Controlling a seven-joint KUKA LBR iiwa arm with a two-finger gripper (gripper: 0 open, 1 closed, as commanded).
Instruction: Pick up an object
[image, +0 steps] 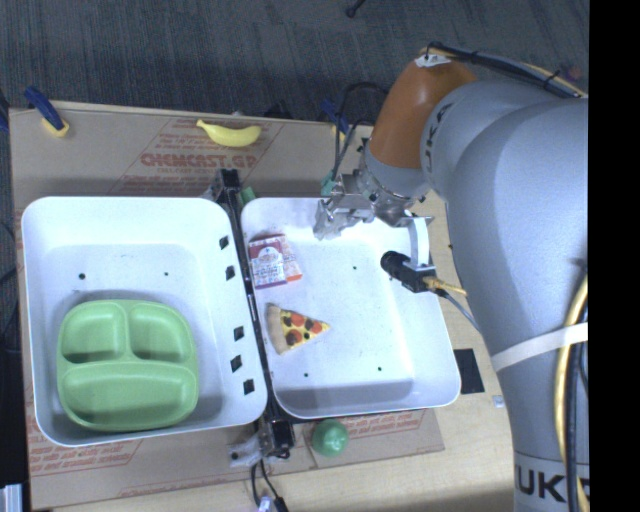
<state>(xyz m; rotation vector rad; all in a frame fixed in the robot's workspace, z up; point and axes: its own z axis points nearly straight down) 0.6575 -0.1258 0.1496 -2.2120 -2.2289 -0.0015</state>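
In the right bin (420, 375) lie a small red-and-white packet (272, 259) near its back left corner and a toy pizza slice (293, 328) in front of it, by the left wall. My gripper (333, 222) hangs over the back of this bin, to the right of the packet and a little apart from it. Nothing shows between its fingers. The big grey arm covers the bin's right side.
The left bin (60, 225) holds a green divided tray (127, 360) at its front. A yellow toy banana (230, 131) lies on the cardboard behind the bins. A green ball (328, 437) rests on the bench in front of the right bin.
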